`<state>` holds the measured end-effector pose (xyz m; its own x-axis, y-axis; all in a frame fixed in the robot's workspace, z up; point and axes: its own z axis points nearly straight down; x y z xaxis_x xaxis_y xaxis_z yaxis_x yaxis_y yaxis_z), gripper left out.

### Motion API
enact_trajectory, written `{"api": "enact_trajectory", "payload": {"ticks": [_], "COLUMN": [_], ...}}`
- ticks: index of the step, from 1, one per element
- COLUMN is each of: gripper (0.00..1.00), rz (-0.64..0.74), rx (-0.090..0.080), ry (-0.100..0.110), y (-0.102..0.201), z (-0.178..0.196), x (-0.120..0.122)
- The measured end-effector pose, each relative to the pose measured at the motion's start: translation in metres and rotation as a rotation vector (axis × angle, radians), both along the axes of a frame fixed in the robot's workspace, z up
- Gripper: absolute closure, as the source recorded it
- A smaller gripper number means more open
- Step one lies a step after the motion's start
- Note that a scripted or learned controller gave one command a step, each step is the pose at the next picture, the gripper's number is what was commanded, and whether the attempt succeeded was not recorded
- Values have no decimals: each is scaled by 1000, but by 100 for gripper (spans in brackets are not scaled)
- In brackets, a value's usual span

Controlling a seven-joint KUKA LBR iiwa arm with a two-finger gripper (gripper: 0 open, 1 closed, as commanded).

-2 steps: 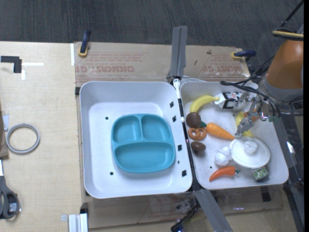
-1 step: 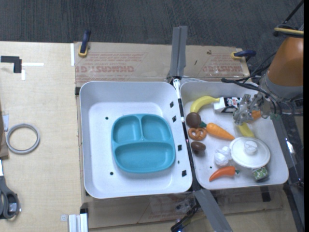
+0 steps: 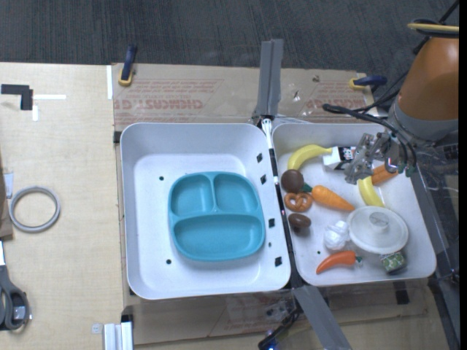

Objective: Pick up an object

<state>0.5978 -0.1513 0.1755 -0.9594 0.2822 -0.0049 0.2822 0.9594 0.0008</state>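
Down at the near edge of the right bin [image 3: 427, 257] sits a small dark-green jar [image 3: 392, 262], and just left of it an orange chili pepper [image 3: 336, 262] lies at a slant. Above them rests a round white lidded dish [image 3: 377, 229], with a crumpled white lump [image 3: 335, 233] touching its left side. Moving up the bin: a carrot [image 3: 333, 198] with a green top points toward the dish, and on the bin's left side there is a column of brown pieces — a dark round one [image 3: 292, 180], a pretzel-like ring [image 3: 298, 201], and another dark lump [image 3: 299, 222]. A banana [image 3: 307, 155] curves across the far part, with a white tube [image 3: 338, 156] by its right end.

Now the arm, in from the right, orange band up top. Its gripper [image 3: 363, 159] hovers low over the far right of the bin, right above a small yellow banana [image 3: 369, 192] and beside an orange piece [image 3: 382, 173]. Fingers are lost in the cables and metalwork, so how wide they stand I cannot tell, and nothing is plainly held between them.

Over in the left bin [image 3: 139, 195], a teal divided plate [image 3: 217, 215] sits in the middle. Out on the bench to the left lies a grey tape ring [image 3: 32, 208].
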Motion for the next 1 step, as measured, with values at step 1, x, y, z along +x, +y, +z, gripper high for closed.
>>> {"api": "enact_trajectory", "payload": {"ticks": [1], "gripper": [100], "rz": [203], "rx": [0], "ry": [2], "y": [-13], "z": [-83], "x": [-44]}}
